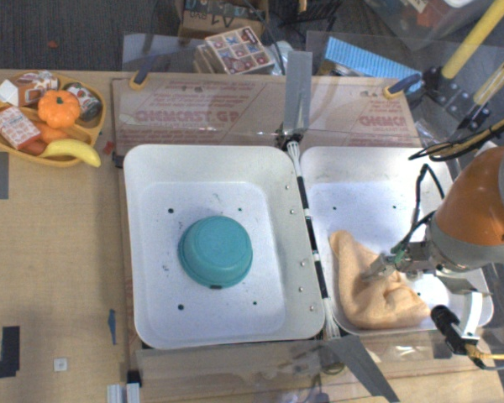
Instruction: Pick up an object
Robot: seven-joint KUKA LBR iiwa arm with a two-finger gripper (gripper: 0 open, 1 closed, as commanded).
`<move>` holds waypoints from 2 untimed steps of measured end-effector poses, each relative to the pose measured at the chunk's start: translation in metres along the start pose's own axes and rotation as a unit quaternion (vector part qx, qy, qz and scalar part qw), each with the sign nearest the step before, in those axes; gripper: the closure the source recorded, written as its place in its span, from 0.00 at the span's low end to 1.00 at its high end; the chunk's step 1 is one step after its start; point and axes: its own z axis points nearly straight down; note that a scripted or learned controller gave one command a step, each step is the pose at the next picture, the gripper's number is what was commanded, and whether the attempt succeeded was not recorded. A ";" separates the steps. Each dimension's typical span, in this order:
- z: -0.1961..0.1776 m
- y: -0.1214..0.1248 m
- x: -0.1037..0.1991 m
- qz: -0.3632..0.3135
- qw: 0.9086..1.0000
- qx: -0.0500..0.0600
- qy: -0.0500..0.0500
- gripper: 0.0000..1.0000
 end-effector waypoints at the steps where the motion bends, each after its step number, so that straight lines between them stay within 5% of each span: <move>1: -0.011 0.001 -0.001 0.001 1.000 -0.003 0.000 1.00; 2: -0.011 0.001 -0.001 0.001 1.000 -0.002 0.000 0.00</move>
